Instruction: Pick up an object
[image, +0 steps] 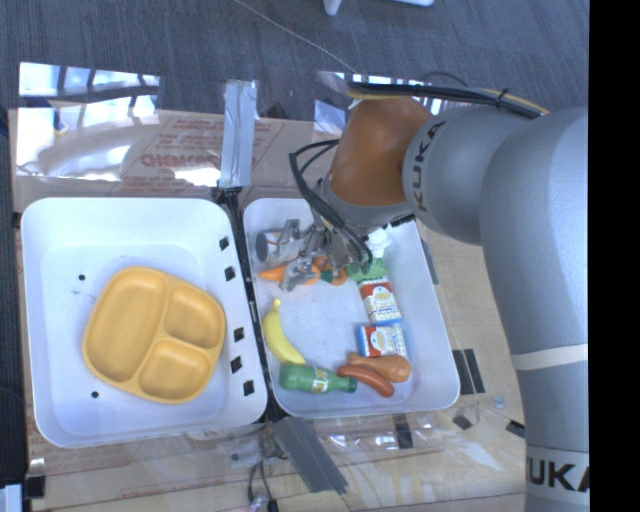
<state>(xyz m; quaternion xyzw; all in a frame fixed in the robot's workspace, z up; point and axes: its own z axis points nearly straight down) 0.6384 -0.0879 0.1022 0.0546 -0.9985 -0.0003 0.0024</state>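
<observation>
Two white bins side by side on the tabletop. Left bin (45, 330): a yellow divided plate (152, 333) lying flat near its middle. Right bin (435, 340): the tool (300, 262) lowered into the far left corner, just above an orange carrot (275, 273). Cannot tell whether anything sits in its grasp, nor how the tool stands. Along the right wall, a green-topped carton (379, 297) and, nearer the front, a small blue-and-white carton (381, 340). By the left wall, a banana (280, 338). Along the front edge, a green bottle (315, 379) lying on its side, touching a pair of sausages (376, 372) toward the front right corner.
</observation>
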